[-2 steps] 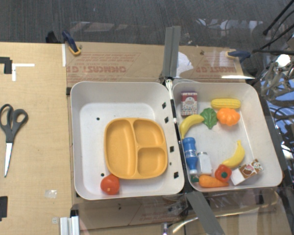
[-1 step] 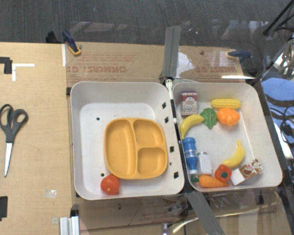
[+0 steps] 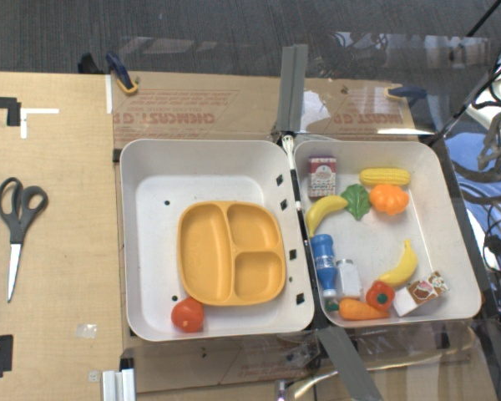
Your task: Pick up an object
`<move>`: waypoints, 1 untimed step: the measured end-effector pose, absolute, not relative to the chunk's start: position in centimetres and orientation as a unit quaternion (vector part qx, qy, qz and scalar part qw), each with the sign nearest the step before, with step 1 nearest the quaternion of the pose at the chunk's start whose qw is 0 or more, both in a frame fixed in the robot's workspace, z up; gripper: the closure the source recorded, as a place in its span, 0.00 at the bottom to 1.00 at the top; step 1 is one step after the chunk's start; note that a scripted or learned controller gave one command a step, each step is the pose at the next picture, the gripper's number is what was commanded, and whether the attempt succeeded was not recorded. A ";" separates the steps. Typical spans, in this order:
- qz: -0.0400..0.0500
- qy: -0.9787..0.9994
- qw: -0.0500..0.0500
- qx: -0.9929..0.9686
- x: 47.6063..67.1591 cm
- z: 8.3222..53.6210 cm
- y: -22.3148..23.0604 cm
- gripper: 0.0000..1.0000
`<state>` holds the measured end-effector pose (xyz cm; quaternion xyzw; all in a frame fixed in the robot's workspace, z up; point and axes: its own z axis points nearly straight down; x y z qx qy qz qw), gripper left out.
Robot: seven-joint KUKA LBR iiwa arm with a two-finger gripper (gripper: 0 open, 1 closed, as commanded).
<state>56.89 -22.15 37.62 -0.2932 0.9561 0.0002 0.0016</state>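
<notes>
Here we are above the table (image 3: 58, 165), two white bins side by side. The left bin (image 3: 142, 224) holds a yellow divided plate (image 3: 231, 251) lying flat in the middle, three compartments facing up, and a red tomato (image 3: 187, 315) sitting apart from it, just off its near left corner. All the clutter is in the right bin (image 3: 447, 224). At the far end there's a small red and white carton (image 3: 322, 178), an ear of corn (image 3: 385, 176) beside it, and an orange fruit (image 3: 389, 199) tucked right under the corn. A green leaf (image 3: 356, 200) touches that fruit, and a banana (image 3: 324, 210) curves away from the leaf toward the divider. Nearer along that wall lies a blue bottle (image 3: 322, 257) with a small white bottle (image 3: 348, 277) just beside it. At the near end, a carrot (image 3: 361, 311) lies flat, a red pepper (image 3: 380, 294) leans against it, and a little brown and white box (image 3: 422, 293) sits at the corner, with a second banana (image 3: 402, 265) just above it. Well off to the left, scissors (image 3: 17, 224) rest on the bare wood, blades pointing toward us
</notes>
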 end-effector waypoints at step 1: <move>0.000 0.913 0.002 -0.407 60.3 38.9 -22.1 1.00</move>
